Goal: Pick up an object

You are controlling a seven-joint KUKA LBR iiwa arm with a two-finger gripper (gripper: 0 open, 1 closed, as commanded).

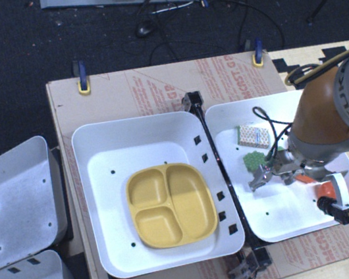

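Nearest the camera in the right bin [297, 231], a red-orange thing [322, 188] lies by the near right corner, partly hidden under the arm, so its shape is unclear. Just beyond it the pincer [257, 182] hangs low over the bin floor, pointing toward the divider; I cannot tell whether it is spread or pressed together, and nothing shows in its grip. The likeliest target, a small green clump [253, 159], sits just beside the pincer tip on its far side, compact with no clear long axis, so reaching it probably means a short shift away from the camera. Farther back lies a patterned packet [252, 134], flat and slightly skewed. The left bin [96, 149] holds a yellow plate [171, 204]
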